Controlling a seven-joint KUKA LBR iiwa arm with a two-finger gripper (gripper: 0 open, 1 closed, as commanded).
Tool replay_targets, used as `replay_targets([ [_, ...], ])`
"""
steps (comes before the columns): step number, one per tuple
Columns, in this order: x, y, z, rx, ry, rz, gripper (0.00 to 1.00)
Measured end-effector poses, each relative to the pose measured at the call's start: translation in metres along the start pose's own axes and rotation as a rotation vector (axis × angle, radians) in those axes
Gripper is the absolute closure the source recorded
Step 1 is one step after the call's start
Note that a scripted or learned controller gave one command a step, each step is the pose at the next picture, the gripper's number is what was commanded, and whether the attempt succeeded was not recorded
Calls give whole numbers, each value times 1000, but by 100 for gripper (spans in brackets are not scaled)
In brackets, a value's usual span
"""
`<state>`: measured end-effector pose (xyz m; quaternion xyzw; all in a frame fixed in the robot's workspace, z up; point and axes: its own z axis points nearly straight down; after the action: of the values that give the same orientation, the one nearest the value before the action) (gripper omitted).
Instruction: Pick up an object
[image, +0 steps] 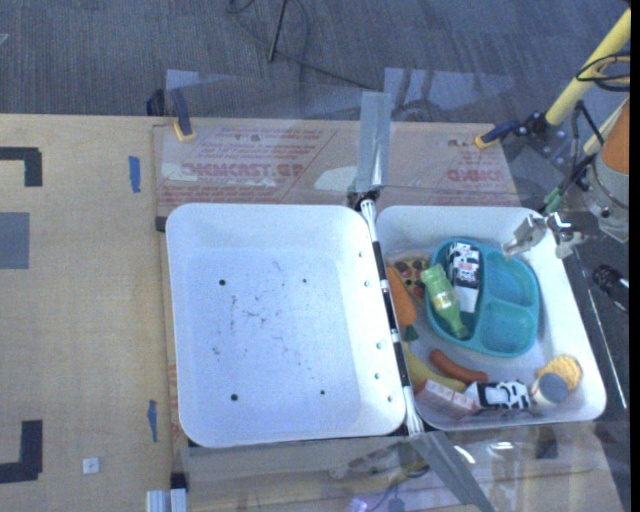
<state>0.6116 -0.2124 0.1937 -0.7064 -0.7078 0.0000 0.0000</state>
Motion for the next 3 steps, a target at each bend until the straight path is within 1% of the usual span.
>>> replay_targets([
  [1,34,-58,66,-1,-1,-81,0],
  [2,41,-45,100,-22,-10,-51,0],
  [3,42,-39,84,-39,-8,-51,100],
])
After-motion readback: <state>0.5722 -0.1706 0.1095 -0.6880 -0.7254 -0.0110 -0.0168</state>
